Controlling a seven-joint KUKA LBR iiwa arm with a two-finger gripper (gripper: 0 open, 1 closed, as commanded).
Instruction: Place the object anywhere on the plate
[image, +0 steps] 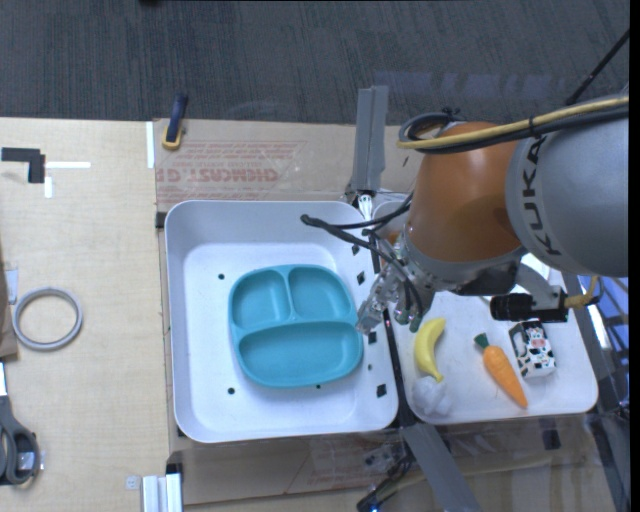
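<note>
Left bin (190, 330) holds the blue plate (296, 325), three sections, nothing on it. Gripper (385, 305) hangs over the divider between the bins, just beside the plate's right edge — whether the jaws are apart or together I cannot tell, too blurred and crowded by cables; nothing visible between them. Right bin (570, 395) holds the banana (430, 346), the nearest candidate for the task, lying just right of the gripper, near a pale lump below it. Banana's long axis runs roughly up-down in view, slightly curved, top end toward the gripper, lower end toward the bench's near edge. Carrot (500, 372) further right, tilted, then a small cow-patterned toy (536, 352). Risks — gripper looks offset from the banana, so closing here likely grabs air; curved skin could slip; a low carry might clip the bin wall.
</note>
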